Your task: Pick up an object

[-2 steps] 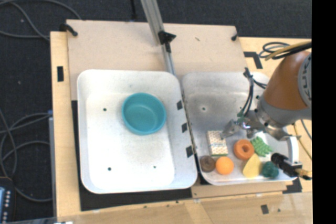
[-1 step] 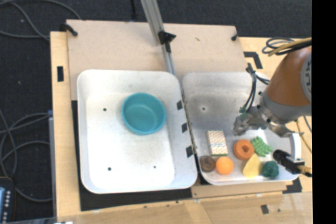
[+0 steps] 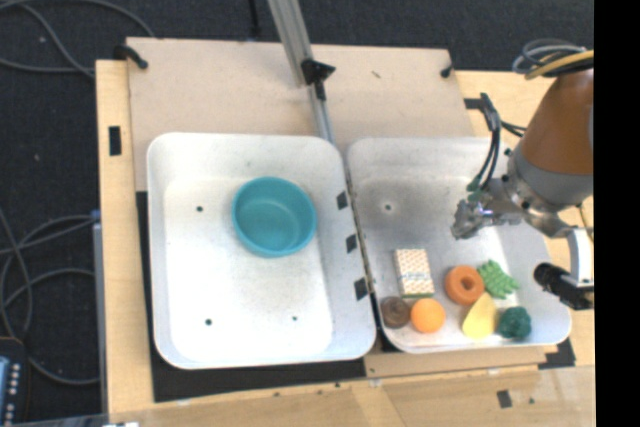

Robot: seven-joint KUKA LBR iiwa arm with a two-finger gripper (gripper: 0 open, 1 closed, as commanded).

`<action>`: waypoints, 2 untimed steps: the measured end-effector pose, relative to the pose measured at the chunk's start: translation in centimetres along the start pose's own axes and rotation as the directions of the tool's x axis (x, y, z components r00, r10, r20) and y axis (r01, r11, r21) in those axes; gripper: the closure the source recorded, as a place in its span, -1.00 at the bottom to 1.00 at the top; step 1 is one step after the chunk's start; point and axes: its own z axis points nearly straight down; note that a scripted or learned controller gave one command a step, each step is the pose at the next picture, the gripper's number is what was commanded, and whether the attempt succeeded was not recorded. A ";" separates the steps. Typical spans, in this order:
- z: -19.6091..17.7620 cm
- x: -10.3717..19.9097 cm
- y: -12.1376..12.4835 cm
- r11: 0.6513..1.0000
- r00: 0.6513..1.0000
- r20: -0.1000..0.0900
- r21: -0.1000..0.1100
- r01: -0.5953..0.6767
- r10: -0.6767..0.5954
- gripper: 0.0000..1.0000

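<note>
Counter (image 3: 120, 215): lying as a pale wooden board on dark carpet, carrying two shallow white bins side by side.
Left bin (image 3: 190, 315): sitting on the left half of the counter, holding one thing.
Teal bowl (image 3: 274, 216): standing upright a little above the middle of the left bin, its open mouth facing up.
Metal rail (image 3: 285, 5): slanting down from the top edge toward the gap between the bins.
Right bin (image 3: 400, 175): sitting just beside the left bin, its objects crowding the near edge.
Brown disc (image 3: 396, 312): lying in the near left corner of the right bin.
Patterned block (image 3: 413, 270): lying flat just above the disc.
Orange ball (image 3: 428, 315): resting beside the disc.
Orange ring (image 3: 464, 284): lying near the yellow piece (image 3: 480, 319).
Green pieces: one leafy (image 3: 497, 279), one dark and round (image 3: 515, 323).
Pincer (image 3: 470, 218): hovering over the bare right part of the right bin, above the objects; cannot tell how its fingers are standing, and nothing is showing between them.
Arm (image 3: 560, 140): reaching in from the right.
</note>
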 end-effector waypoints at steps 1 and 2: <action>-5.1 -0.5 1.1 1.000 1.000 0.001 0.000 0.000 0.000 1.00; -10.0 -0.6 1.3 1.000 1.000 0.001 0.000 0.000 0.000 1.00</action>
